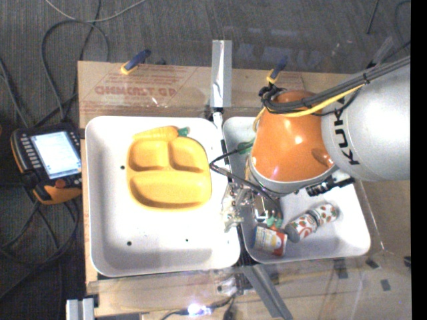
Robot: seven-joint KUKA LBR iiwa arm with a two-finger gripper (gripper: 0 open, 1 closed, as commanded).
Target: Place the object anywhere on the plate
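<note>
Gripper (250, 205), fingers' state unclear, hangs over two packages (293, 231); one yellow plate (169, 174) lies left.

Bench (100, 89): flat brown top, printed red lettering near its far edge. Bearing directly: left white bin (100, 245) and right white bin (353, 242), side by side (edges touching or nearly so); a silvery upright post (221, 72) at the far edge between them; two small clamps (135, 61) with blue handles (one behind each bin).
</note>
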